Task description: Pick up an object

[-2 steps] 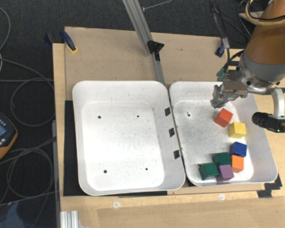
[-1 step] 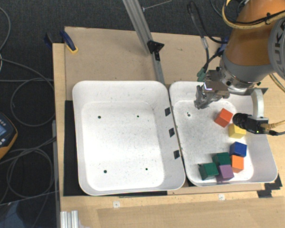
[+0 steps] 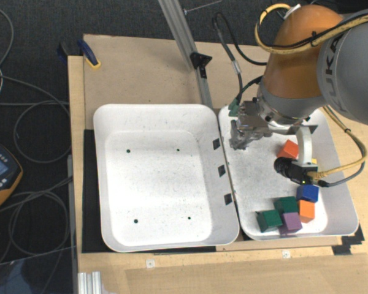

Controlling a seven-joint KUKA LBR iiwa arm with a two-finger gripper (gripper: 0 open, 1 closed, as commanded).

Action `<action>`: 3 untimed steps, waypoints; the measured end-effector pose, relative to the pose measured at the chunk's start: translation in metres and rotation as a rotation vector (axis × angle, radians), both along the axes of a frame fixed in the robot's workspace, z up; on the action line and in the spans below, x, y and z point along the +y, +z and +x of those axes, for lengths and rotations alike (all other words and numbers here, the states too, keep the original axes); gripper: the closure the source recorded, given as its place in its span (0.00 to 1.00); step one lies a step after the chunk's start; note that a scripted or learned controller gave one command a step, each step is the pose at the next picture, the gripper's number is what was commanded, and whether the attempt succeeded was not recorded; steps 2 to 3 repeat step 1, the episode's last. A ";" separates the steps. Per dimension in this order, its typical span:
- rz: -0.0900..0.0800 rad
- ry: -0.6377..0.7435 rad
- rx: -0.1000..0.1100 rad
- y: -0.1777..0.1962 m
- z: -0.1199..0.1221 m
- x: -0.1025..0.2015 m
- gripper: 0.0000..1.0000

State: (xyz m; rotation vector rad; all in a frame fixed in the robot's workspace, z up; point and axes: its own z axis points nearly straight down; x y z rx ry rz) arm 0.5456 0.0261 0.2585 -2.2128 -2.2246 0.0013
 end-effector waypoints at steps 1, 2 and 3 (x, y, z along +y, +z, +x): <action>0.001 0.001 -0.001 -0.003 -0.010 0.051 1.00; 0.001 0.001 -0.001 -0.003 -0.010 0.051 1.00; 0.001 0.001 -0.001 -0.003 -0.010 0.051 1.00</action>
